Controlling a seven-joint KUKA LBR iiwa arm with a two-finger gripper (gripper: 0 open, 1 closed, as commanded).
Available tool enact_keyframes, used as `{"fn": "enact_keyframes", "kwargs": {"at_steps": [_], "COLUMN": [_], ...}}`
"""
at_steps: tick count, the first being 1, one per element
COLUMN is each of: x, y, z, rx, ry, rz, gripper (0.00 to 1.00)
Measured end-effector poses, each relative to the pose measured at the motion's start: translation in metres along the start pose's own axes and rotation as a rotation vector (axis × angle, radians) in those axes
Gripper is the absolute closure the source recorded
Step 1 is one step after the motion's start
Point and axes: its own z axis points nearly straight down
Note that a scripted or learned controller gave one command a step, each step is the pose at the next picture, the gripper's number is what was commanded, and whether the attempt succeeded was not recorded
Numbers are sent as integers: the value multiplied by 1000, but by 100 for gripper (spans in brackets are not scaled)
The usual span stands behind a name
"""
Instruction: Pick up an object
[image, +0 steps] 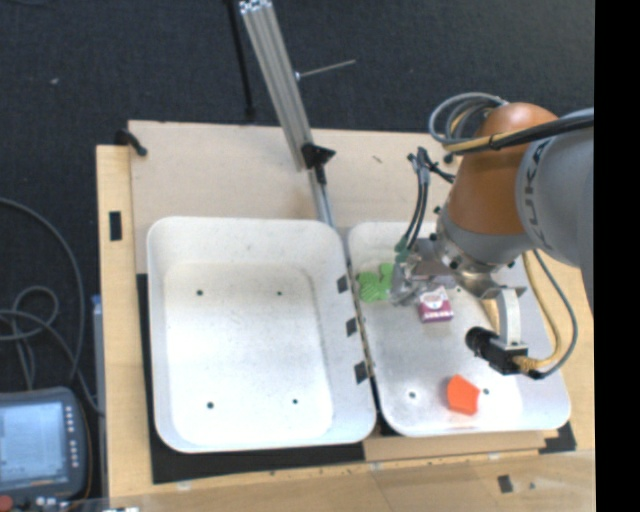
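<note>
Dark speckled floor all round, with a pale wooden bench (220, 160) set on it and two shallow white bins side by side on top. Left bin (180, 260) at nine o'clock of the right bin (540, 400), the two rims touching along the middle. Grey arm with orange band (495, 175) reaching in from three o'clock, wrist hanging over the upper part of the right bin. Gripper (408, 285) low over that bin's upper left area, close to the dividing rim; fingers too hidden and blurred to tell whether spread or closed, so cannot tell. Green object (375, 286) just at nine o'clock of the gripper, right beside or touching it, hard against the left wall of the right bin; not visibly between any fingers. Small purple and white object (435, 307) near the gripper at about four o'clock, lying on the bin floor. Orange block (461, 395) well apart, toward six o'clock, near the bin's lower edge. Slanted aluminium post (285, 90) rising from the bench at twelve o'clock. Grey handheld screen (40, 440) on the floor at far lower left
</note>
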Motion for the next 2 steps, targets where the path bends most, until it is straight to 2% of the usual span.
{"fn": "enact_keyframes", "kwargs": {"at_steps": [2], "x": [96], "y": [47], "z": [-7], "rx": [1], "ry": [0], "rz": [2], "gripper": [100]}}
